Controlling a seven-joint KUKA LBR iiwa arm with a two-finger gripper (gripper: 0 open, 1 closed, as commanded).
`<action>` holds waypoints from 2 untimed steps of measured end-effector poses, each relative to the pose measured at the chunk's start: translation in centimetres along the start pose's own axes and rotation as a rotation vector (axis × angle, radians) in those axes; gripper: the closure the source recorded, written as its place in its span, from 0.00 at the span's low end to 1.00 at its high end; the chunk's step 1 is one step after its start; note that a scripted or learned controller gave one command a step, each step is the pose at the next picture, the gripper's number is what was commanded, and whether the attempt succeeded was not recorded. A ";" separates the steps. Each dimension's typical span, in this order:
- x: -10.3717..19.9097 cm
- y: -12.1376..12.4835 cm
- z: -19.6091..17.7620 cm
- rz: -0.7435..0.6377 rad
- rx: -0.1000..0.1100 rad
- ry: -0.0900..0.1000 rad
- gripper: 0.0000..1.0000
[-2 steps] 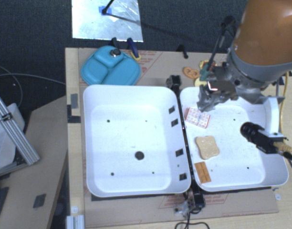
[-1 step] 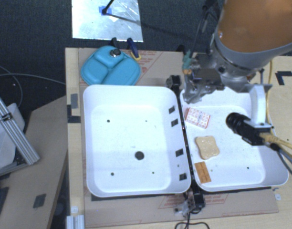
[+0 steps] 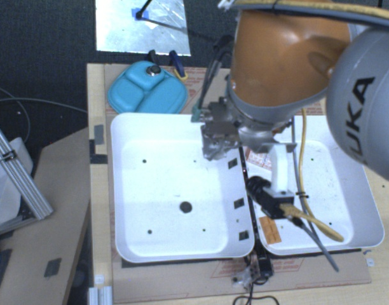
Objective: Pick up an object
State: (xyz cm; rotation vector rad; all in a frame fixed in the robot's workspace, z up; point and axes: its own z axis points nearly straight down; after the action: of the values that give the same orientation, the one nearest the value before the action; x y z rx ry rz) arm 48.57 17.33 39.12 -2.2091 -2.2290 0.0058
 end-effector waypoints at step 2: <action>-5.8 0.0 -3.4 0.010 0.000 -0.001 1.00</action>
State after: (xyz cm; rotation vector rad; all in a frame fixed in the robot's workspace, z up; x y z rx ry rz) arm 48.61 11.53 42.51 -2.2216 -2.2183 0.0067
